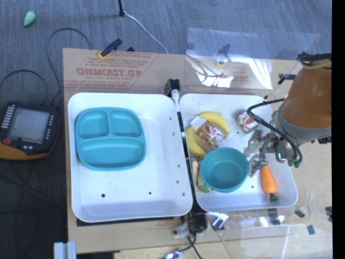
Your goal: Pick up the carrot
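One tapered orange carrot [268,181] lies near the front right corner of the right bin [242,201], one of two shallow white plastic bins, just beside the metal claw [262,154], whose open-or-closed state I cannot tell. That bin also holds one round teal bowl [223,169], one curved yellow banana [207,128] and a printed packet [208,134]. The left bin [124,198] holds one smooth teal three-section plate [110,138].

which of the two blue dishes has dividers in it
The blue tray in the left bin, split into three compartments; the blue bowl in the right bin is one open hollow.
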Tool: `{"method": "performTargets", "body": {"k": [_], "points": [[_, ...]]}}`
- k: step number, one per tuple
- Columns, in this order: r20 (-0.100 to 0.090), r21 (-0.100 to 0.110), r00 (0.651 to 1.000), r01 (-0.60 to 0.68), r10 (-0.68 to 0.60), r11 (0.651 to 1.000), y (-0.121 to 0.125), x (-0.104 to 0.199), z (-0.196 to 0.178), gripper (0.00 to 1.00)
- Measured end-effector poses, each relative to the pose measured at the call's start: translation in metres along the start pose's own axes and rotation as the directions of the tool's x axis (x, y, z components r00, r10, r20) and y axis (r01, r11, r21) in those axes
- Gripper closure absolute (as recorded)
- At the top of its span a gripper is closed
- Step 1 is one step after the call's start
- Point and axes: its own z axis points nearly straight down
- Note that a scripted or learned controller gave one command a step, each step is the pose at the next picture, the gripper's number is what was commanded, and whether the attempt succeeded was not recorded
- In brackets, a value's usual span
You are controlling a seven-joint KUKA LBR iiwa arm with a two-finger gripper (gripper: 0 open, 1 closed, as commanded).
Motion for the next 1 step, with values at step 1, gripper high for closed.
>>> {"method": "performTargets", "body": {"k": [1], "points": [[-0.002, 0.003, 0.972, -0.236, 0.236, 0.972, 0.0037, 0.0157, -0.0008, 1.0]]}}
